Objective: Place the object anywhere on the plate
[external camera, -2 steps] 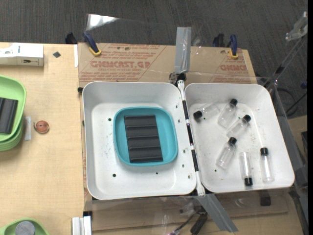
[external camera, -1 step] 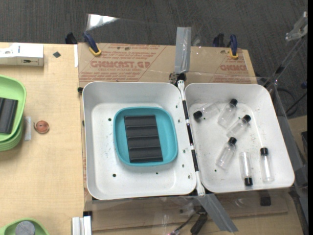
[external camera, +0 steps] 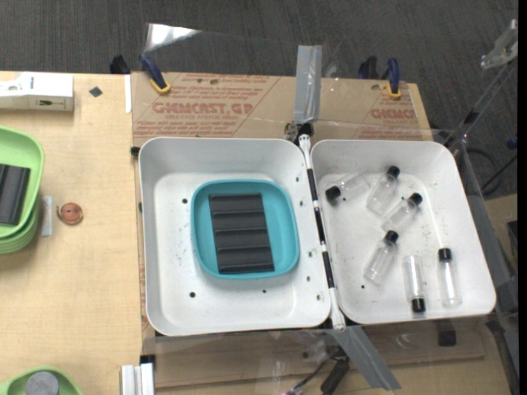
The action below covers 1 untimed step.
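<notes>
Looking down on the bench, camera view. Left bin (external camera: 165,245): one teal plate (external camera: 202,237), square with rounded corners, lying near the middle; a dark ribbed insert (external camera: 240,231) lies on the plate. Right bin (external camera: 469,220): six clear vials with black caps, all lying on their sides, none on the plate. Vial one (external camera: 346,188) near the left wall; vials two (external camera: 384,189) and three (external camera: 403,210) close together toward the top; vial four (external camera: 380,257) at centre; vials five (external camera: 414,282) and six (external camera: 447,275) side by side near the lower right corner. Cardboard sheet (external camera: 214,105) lies behind the bins. Green tray (external camera: 25,159) at the bench's left edge. Gripper state: cannot tell.
</notes>
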{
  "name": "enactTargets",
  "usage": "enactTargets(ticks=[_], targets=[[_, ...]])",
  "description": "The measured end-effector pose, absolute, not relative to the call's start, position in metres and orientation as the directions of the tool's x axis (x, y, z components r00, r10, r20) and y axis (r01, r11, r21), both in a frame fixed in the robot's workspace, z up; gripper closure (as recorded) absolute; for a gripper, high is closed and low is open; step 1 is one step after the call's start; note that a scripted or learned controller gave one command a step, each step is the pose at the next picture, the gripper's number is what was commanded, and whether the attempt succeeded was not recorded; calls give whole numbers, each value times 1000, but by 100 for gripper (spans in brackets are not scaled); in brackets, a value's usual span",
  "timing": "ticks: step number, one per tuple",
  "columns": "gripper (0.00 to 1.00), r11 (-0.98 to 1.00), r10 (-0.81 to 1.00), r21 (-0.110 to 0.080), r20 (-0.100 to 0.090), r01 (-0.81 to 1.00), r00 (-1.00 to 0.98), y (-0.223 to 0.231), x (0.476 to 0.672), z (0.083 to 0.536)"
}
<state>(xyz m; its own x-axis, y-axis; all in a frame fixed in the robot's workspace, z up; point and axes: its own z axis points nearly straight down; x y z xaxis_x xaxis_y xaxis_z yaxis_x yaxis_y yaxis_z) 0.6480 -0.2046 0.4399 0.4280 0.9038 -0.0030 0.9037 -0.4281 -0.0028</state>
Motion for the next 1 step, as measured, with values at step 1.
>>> enactTargets(ticks=[1], targets=[[0, -428, 904, -3, -3, 904, 428, -205, 648, 440]])
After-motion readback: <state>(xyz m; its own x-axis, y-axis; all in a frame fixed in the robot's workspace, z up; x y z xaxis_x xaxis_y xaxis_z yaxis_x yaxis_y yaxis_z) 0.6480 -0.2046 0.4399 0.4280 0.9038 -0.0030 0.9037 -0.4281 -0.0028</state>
